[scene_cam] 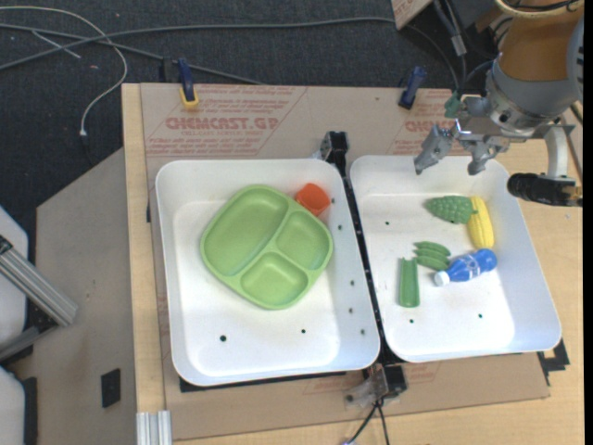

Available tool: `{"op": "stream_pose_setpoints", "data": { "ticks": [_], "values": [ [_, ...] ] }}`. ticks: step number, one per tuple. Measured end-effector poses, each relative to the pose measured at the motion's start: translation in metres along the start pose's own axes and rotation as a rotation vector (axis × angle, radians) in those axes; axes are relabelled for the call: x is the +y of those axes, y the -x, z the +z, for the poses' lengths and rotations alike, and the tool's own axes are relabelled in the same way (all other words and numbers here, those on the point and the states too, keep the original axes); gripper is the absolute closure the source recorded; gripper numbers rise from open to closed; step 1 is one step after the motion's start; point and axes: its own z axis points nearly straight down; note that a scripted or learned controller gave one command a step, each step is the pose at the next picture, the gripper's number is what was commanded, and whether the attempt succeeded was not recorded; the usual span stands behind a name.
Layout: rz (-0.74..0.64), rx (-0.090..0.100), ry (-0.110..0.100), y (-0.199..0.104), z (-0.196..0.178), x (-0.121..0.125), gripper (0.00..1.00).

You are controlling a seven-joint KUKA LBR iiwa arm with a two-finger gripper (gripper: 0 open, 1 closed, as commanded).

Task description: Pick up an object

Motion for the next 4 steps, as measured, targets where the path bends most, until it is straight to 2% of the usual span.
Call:
{"op": "stream_pose_setpoints", "data": {
  "ticks": [1, 2, 3, 4],
  "values": [
    [-0.002, -0.002, 0.014, 0.000, -0.008, 0.002, 0.00],
    [-0.003, 0.000, 0.008, -0.009, 0.038, 0.002, 0.00],
    [-0.001, -0.001, 0.008, 0.000, 0.094, -0.003, 0.00],
    [-0.001, -0.001, 0.009, 0.007, 0.148, 0.003, 0.00]
  ]
}}
